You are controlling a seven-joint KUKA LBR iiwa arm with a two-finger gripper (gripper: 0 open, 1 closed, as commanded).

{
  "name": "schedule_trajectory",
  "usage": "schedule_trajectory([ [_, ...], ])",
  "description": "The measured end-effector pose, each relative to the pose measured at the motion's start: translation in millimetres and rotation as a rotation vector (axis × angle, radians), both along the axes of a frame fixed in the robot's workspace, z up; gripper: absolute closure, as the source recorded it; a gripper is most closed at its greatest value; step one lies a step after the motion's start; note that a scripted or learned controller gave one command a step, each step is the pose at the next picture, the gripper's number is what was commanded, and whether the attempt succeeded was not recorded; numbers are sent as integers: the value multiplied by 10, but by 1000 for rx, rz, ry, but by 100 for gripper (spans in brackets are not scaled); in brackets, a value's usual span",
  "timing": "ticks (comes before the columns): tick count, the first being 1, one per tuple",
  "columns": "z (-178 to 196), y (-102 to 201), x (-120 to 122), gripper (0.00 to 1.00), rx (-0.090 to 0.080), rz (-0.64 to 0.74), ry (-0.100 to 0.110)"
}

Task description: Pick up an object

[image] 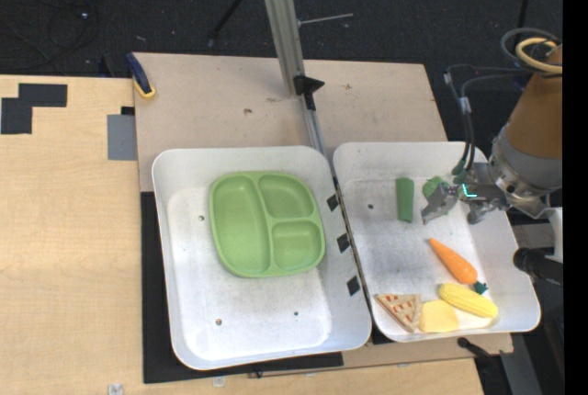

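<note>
- Hovering over the right bin, near its far right edge, my arm has brought my claw low; I judge this the approach step, nothing lifted yet.
- Left bin carries a green divided plate, well apart from my work.
- Carrot lies slantwise near the right edge of my bin, orange and tapered, just short of my claw.
- Corn cob sits in the near right corner, touching a pale yellow piece and beside a waffle-patterned wedge.
- Green block, upright and slim, stands toward the bin's far middle, beside my claw.
- Small green lump sits at my fingertips; whether they grip it or stand spread, I cannot tell.
- Next I would need to settle squarely over one piece, close, then rise.
</note>
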State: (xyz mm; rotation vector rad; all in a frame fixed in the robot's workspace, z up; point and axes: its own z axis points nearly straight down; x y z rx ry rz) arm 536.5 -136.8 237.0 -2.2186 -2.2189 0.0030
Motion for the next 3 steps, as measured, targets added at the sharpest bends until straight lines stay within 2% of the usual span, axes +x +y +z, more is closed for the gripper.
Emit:
schedule_trajectory([
  [1,2,0,2,0,0,0,-1],
  [2,-510,-55,-47,0,0,-1,5],
  [3,-997,38,-55,0,1,-2,4],
])
